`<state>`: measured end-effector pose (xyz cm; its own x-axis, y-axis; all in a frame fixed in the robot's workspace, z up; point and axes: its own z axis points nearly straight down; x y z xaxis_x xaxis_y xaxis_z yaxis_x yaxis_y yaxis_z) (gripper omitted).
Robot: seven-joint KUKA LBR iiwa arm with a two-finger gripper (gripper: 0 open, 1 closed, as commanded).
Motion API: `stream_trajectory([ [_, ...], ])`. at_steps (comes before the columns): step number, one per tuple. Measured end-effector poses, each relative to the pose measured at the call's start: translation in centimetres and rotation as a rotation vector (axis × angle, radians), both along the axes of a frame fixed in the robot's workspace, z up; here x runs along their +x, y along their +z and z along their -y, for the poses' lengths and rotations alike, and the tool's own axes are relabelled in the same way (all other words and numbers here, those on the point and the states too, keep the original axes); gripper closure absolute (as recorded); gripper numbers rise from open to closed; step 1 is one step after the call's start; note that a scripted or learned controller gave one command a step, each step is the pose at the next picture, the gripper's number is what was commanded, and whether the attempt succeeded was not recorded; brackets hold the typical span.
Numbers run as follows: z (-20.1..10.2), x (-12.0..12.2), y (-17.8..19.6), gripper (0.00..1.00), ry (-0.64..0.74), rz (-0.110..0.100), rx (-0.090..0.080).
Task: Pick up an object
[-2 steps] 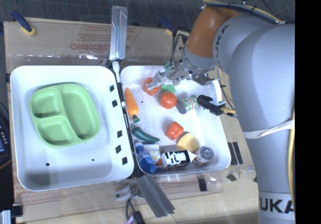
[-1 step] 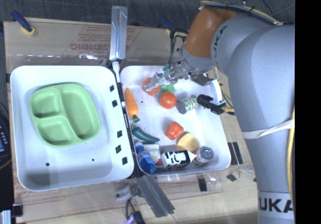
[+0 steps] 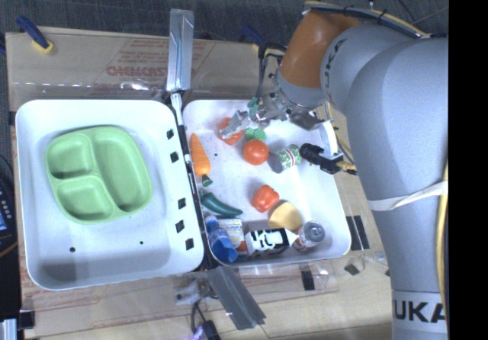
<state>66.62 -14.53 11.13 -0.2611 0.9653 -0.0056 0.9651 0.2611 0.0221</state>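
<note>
Grey metal gripper (image 3: 255,113) sits low over the far end of the right white bin (image 3: 332,201); whether its fingers are apart or closed cannot be told. Just beside it lie a small red-orange toy piece (image 3: 229,127) and a red tomato with green top (image 3: 256,149). An orange carrot (image 3: 200,155) rests along the bin's left wall. The left white bin (image 3: 34,201) holds a green divided plastic tray (image 3: 97,173).

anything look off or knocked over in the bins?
Nothing looks spilled or damaged. The right white bin holds a loose jumble: orange carrot against its left wall, small metal can lying tilted near the front corner. The green divided plate sits flat in the left white bin.
</note>
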Motion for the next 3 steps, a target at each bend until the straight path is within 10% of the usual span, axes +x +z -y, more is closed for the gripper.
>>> stream_trajectory([
  [1, -2.2, -0.9, -1.8, 0.00, 0.156, -0.027, 0.000],
  [2, -2.2, -0.9, -0.7, 1.00, 0.160, -0.028, -0.001],
  [3, -6.3, -2.5, 9.6, 1.00, 0.036, -0.020, -0.002],
])
